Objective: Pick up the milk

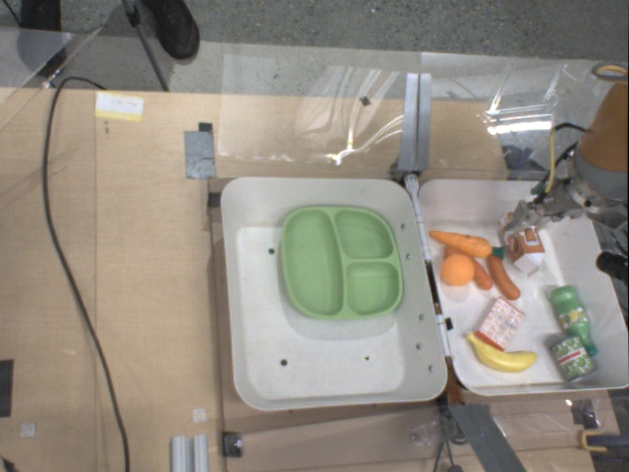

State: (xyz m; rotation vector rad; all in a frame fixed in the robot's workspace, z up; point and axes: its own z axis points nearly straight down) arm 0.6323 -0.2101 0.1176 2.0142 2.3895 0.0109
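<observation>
The milk [529, 250] is a small white carton with red-brown markings, standing in the upper middle of the right bin [472, 203]. My gripper [522, 220] hangs directly over the carton's top at its far side, reaching in from the right under the grey arm with the orange band [601, 136]. The gripper's tip overlaps the carton's upper edge, and I cannot tell whether it touches the carton.
Left of the milk lie a carrot [460, 243], an orange [457, 269] and two sausages [503, 279]. A pink-and-white box [500, 322], a banana [503, 358], a green bottle [570, 312] and a green can [572, 356] sit nearer the front. A green divided plate [342, 262] lies in the left bin [257, 362].
</observation>
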